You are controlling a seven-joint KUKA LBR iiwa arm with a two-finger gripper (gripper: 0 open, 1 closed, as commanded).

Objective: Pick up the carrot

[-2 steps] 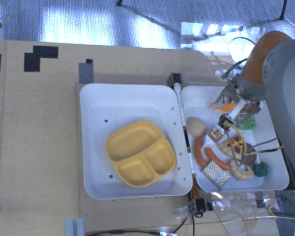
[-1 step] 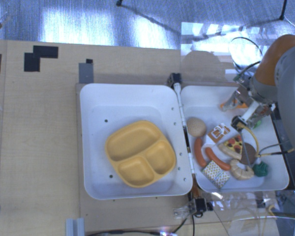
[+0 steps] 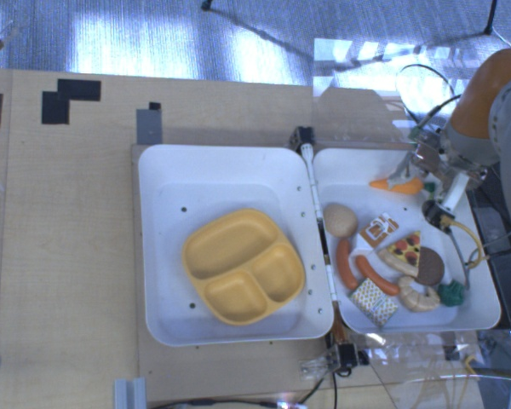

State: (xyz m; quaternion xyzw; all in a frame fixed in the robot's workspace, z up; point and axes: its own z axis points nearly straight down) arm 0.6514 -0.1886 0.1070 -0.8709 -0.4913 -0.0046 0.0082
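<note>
Tapered orange carrot (glossy plastic), metal end effector touching it, grip state unclear; smooth white bin

Two white bins, one yellow tray, one carrot, two sausages.

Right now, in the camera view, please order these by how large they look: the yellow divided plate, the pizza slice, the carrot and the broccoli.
1. Yellow divided plate, by far the largest.
2. Pizza slice.
3. Carrot, though the hand covers part of it, so its full length is uncertain.
4. Broccoli, smallest.
</note>
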